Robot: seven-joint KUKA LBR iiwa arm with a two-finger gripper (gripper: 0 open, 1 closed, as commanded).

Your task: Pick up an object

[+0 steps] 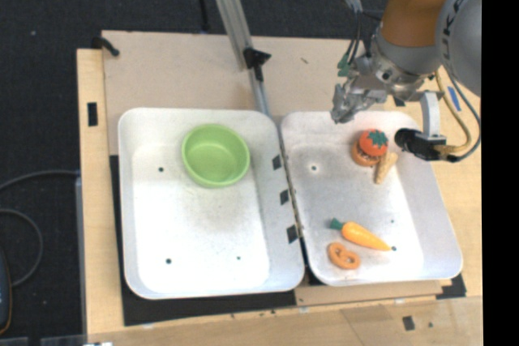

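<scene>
The right bin (422,198) holds a round orange toy with a green top (371,147), a tan stick-shaped piece (385,167) leaning beside it, a toy carrot (362,235) and an orange slice (344,256) near the front. My gripper (346,108) hangs over the bin's back edge, left of the round orange toy and apart from it. I see nothing between its tips. The left bin (146,255) holds a green bowl (215,155).
A slanted metal pole (235,20) rises from the bench behind the gap between the bins. Black clips line the seam (285,194) between the bins. The arm's cables (450,126) hang over the right bin's back right corner.
</scene>
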